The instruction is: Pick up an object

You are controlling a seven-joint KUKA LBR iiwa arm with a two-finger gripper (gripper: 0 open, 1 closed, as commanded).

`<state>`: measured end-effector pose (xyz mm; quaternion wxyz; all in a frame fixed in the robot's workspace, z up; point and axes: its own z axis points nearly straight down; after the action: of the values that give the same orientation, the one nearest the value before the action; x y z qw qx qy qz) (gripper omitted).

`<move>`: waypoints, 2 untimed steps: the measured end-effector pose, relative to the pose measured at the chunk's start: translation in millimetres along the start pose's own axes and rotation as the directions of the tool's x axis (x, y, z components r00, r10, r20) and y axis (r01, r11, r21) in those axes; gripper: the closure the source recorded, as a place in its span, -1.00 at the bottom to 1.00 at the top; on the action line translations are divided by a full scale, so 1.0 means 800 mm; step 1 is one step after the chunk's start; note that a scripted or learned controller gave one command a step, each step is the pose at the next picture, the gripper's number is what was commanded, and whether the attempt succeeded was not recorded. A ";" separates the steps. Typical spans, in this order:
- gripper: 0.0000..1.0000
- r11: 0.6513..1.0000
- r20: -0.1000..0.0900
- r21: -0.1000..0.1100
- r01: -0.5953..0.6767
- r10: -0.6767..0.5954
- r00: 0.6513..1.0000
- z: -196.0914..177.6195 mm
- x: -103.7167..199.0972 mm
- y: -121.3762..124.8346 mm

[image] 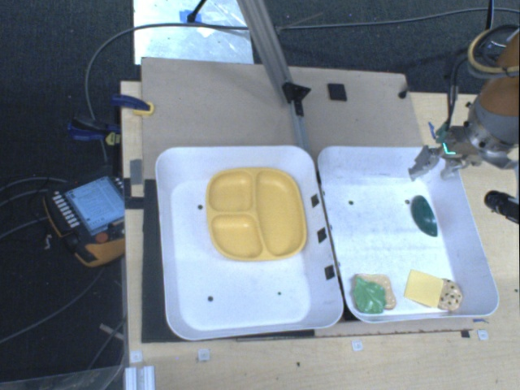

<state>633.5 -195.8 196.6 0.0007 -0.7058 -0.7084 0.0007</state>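
1. Two white bins sit side by side on the bench: the left bin (183, 299) and the right bin (382, 185), edges touching down the middle, probably so a thing lifted from one can be carried straight over the other
2. One yellow divided tray (256, 214) lies flat in the upper part of the left bin, three compartments facing up; it looks too broad and shallow for a two-finger pinch, so I judge it an unlikely pick
3. The arm (496, 96) reaches in from the right, and its gripper (439, 159) hangs over the right bin's upper right corner, just above the dark green object; whether its jaws are apart or together cannot be told
4. Candidate things for the pick all lie in the right bin: a pale yellow wedge with a spotted brown end (431, 289) near the lower right corner, a green-and-tan piece (372, 293) beside it, and the dark green object (424, 216), alone and nearest, so likely the target
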 end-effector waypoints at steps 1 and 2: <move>-1.00 1.000 0.001 -0.004 0.001 -0.001 1.000 -0.003 0.000 0.001; -1.00 1.000 0.001 -0.001 -0.001 0.001 1.000 0.050 -0.004 0.004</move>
<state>636.7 -199.2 156.6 -0.0001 -0.7061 -0.7081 0.0005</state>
